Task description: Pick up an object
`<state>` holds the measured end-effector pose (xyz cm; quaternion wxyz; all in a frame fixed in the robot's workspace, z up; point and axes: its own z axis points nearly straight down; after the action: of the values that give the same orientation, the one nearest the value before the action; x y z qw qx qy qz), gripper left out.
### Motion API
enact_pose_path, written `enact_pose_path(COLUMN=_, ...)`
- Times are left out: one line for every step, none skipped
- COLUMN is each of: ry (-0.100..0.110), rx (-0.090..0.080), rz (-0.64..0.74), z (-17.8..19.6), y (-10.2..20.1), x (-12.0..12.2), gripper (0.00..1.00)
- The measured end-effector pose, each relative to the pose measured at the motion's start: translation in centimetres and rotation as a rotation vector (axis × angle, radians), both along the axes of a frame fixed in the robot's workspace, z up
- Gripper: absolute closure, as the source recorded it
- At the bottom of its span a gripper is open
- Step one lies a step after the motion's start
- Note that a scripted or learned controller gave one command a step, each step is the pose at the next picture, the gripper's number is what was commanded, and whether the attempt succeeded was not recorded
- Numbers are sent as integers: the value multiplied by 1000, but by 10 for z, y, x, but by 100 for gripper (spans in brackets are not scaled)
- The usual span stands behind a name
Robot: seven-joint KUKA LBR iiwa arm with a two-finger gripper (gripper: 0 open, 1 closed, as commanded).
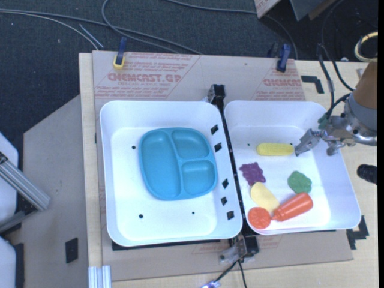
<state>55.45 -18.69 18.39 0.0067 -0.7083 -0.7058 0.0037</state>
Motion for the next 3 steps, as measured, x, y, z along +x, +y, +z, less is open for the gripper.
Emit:
enact_pose_path(ry=-14, rx=-3, rz=4, z=8, y=0, x=3, gripper=0)
enact_pose_path(ry=-9, rx=-2, rz=3, z=-53, y=-5, x=5, gripper=0)
enact_pose_path(ry=-9, rx=-1, rz=4, z=-102, y=-4, x=4, gripper=0)
